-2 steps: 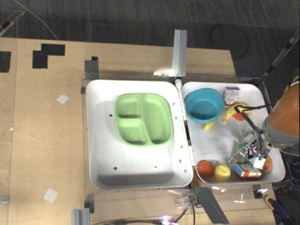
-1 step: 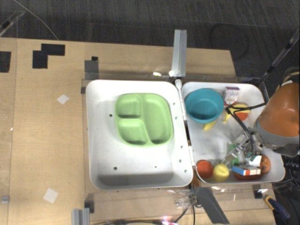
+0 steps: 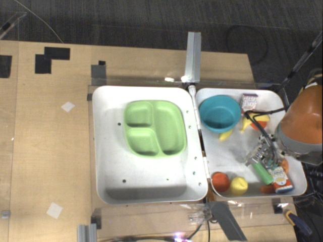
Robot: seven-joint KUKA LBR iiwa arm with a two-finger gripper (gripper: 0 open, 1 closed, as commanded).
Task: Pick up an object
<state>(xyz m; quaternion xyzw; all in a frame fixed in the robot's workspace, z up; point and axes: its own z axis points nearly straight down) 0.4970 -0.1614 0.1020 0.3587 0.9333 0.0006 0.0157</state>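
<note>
Orange-banded arm (image 3: pixel 303 120) hangs over the right bin (image 3: pixel 222 158) — jaw state unclear — so the gripper (image 3: pixel 261 154) should centre squarely over the green marker (image 3: pixel 262 173) before closing.

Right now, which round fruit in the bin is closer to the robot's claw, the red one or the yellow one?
The yellow fruit. It sits on the gripper's side of the red fruit, which lies nearer the bin's left wall.
</note>
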